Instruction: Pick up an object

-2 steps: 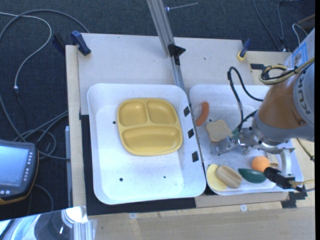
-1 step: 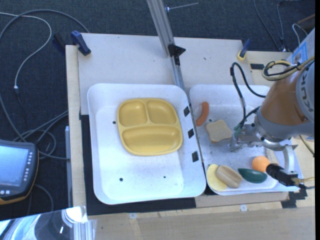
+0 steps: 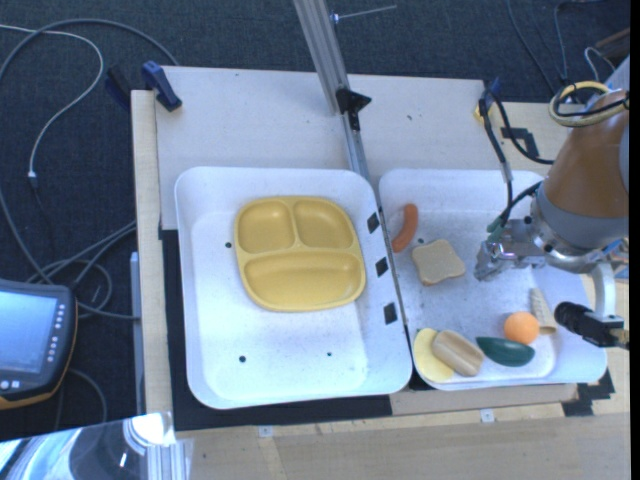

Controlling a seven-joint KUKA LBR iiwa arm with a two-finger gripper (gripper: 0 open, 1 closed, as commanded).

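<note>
we see two white bins side by side on a bench. the left bin holds a yellow plate with three parts, and nothing lies on the plate. the right bin holds the play food. an orange hot dog lies near the top left of this bin, tilted a little, close to the wall between the bins. just below and to the right of it lies a tan slice of bread, flat on the floor of the bin. at the bottom edge we see a small pale yellow dish with a tan bread roll lying on it. a dark green pepper lies just right of the roll, and a small orange ball sits just above the pepper, touching it or nearly so. a pale stick lies just right of the ball.

the arm comes in from the right, over the right bin. its gripper hangs low near the right of the bread slice, a bit apart from it. we cannot tell how the gripper is set, and we see nothing held in it. a metal pole slants over the bench and runs down between the two bins.
</note>
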